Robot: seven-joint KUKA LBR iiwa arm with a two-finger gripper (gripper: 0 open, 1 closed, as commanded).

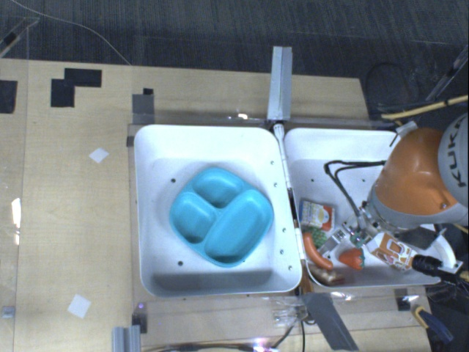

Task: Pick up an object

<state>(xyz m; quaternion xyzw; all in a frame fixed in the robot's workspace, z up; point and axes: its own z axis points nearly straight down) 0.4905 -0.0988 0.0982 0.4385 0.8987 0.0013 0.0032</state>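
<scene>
Low over the right bin, the gripper hung among a small heap of play food near the front wall; I could not tell its state, since the orange-banded arm hid much of it. Just beside it lay a small red piece that looked like a tomato or strawberry, and an orange carrot curved along the bin's left wall with a brown piece at its lower end. A little carton with a printed label sat just behind them, and a bottle with an orange label lay on its side to the right. The left bin held a blue divided tray. I judged the red piece light, hard and smooth, so likely to slip; pinching across its widest part seemed safest.
</scene>
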